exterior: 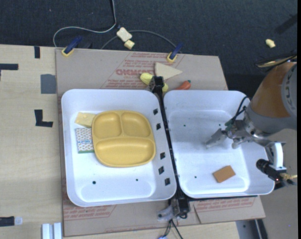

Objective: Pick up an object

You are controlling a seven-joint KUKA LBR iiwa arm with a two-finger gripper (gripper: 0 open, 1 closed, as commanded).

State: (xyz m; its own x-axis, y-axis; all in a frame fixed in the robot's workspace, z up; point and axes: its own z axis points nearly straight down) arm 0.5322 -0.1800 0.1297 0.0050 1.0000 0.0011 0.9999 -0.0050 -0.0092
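A small orange-brown block (224, 174) lies flat near the front of the right bin (190, 108). My gripper (216, 138) hangs over the middle of that bin, reaching in from the right, up and slightly left of the block and apart from it. One grey finger (213, 139) points left and down toward the bin floor, and I see nothing between the fingers. In the left bin (70, 103) a yellow divided plate (124, 138) rests on the floor, with a pale yellow piece (83, 119) and a patterned card (83, 140) tucked at its left edge.
The two bins share a black clipped seam (163, 133) down the middle. Behind them on the cardboard lie a yellow item (147, 77), a tan wedge (167, 70) and an orange piece (184, 85). The arm's orange band (272, 91) rises at the right.
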